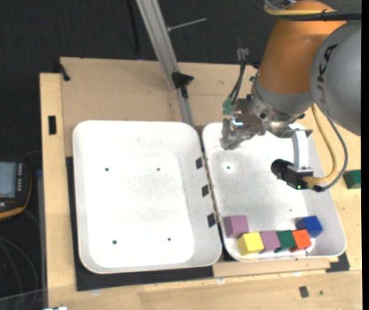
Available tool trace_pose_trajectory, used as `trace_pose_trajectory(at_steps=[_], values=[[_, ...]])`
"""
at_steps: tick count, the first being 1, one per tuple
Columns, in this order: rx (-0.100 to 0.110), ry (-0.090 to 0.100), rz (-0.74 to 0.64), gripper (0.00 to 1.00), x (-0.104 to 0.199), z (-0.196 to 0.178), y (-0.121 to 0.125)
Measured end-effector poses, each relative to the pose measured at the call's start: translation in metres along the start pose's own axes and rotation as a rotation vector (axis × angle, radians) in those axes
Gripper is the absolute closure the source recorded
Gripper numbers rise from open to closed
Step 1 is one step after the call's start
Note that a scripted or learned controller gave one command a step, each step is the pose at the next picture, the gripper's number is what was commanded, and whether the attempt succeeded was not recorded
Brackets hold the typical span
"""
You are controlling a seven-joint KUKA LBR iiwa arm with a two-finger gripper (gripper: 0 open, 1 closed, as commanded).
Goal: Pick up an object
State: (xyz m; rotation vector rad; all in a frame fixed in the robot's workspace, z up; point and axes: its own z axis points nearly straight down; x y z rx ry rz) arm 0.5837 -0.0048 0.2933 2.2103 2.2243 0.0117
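Observation:
Several small blocks lie along the near edge of the right bin (262, 173): a purple block (236, 225), a yellow block (251, 243), a second purple block (270, 239), a green block (285, 239), an orange block (300, 239) and a blue block (310, 225). My gripper (232, 133) hangs over the far left corner of the right bin, well away from the blocks. Nothing shows between its fingers.
The left bin (139, 192) lies beside the right one on the wooden bench. A slanted metal rail (161, 44) runs down to the bins' far edge. A black cable fitting (287, 171) hangs from the arm over the right bin. A small device (0, 183) sits far left.

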Motion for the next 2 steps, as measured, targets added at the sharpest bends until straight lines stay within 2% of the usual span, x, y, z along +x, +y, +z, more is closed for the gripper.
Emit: trace_pose_trajectory(at_steps=[1, 2], values=[[0.01, 0.0, 0.0, 1.0, 0.025, -0.004, -0.05], [0.0, 0.0, -0.001, 1.0, 0.072, -0.076, -0.042]])
